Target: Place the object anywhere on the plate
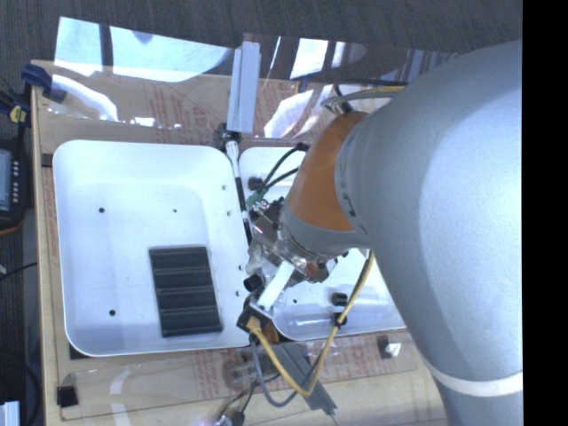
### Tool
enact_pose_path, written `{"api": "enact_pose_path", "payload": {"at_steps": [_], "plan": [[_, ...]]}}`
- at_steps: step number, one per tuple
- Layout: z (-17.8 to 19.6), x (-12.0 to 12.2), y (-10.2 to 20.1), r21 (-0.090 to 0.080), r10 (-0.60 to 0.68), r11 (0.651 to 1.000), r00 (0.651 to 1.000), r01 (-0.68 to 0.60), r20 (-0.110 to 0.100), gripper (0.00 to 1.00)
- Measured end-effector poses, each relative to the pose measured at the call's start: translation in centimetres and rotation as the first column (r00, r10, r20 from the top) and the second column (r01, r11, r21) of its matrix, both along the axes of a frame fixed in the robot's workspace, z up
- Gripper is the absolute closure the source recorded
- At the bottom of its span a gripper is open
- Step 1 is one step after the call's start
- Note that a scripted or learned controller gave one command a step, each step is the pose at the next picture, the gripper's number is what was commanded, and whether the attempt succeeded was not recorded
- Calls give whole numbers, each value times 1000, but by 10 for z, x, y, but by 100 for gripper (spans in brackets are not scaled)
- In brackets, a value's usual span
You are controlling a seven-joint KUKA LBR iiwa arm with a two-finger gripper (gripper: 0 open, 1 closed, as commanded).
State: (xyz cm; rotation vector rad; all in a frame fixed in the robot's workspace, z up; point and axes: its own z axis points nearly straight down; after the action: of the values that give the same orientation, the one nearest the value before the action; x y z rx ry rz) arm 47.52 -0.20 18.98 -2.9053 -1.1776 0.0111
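Two cables, one yellow (348, 307) and one grey, trail off the near edge of the surface (160, 382). Just beyond, a dark ribbed plate (185, 289) lies flat in the left bin (106, 185), towards its near right corner. The arm (426, 202) hangs over the right bin (306, 325), its wrist (288, 256) low by the wall between the bins. We cannot tell whether the jaws are released or clenched. Nor can we pick out the object; we judge it lies under the wrist in the right bin. To do this step well, we would confirm a firm hold, lift clear of the dividing wall, then cross and set down squarely on the ribs. Farther back, red print on the surface is too blurred to read.
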Motion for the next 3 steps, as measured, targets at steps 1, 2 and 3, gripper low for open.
{"api": "enact_pose_path", "payload": {"at_steps": [1, 2, 3], "plan": [[0, 0, 81, -1, 148, 989, 989, -148, 3, 100], [-23, -1, 139, -3, -76, 997, 997, 76, 2, 100], [0, 48, 88, -2, 56, 998, 998, -56, 3, 100]]}}
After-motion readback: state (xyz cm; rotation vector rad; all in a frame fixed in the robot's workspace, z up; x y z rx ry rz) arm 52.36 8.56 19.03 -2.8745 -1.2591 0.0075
